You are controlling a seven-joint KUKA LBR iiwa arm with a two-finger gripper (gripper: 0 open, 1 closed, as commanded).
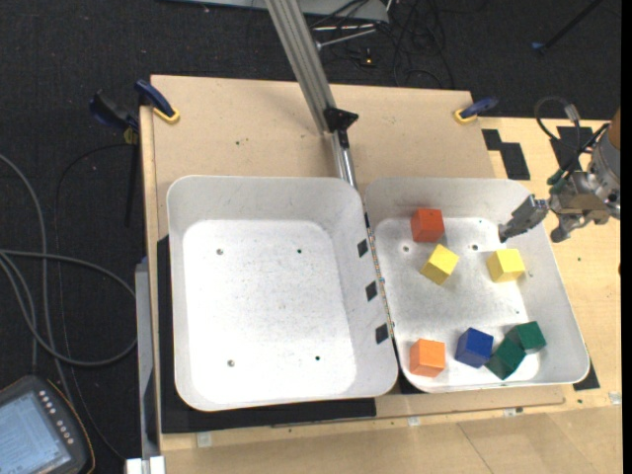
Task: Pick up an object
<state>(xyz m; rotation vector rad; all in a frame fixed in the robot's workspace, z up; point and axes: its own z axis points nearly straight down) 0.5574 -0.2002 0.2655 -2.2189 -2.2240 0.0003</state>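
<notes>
The right bin [484,304] holds several cubes: a red-orange one [427,224] at the back, two yellow ones [440,264] [506,265] in the middle, and along the front an orange one [427,356], a blue one [475,347] and two dark green ones [530,336] [507,358]. My gripper [541,223] hangs over the bin's back right rim, open, with nothing between its fingers. It is just above and to the right of the right-hand yellow cube, apart from it.
The left bin [267,284] lies beside the right one, their rims meeting in the middle. A metal pole [306,57] slants down from the back to the bins' junction. Clamps [158,102] [476,109] grip the wooden board's back corners.
</notes>
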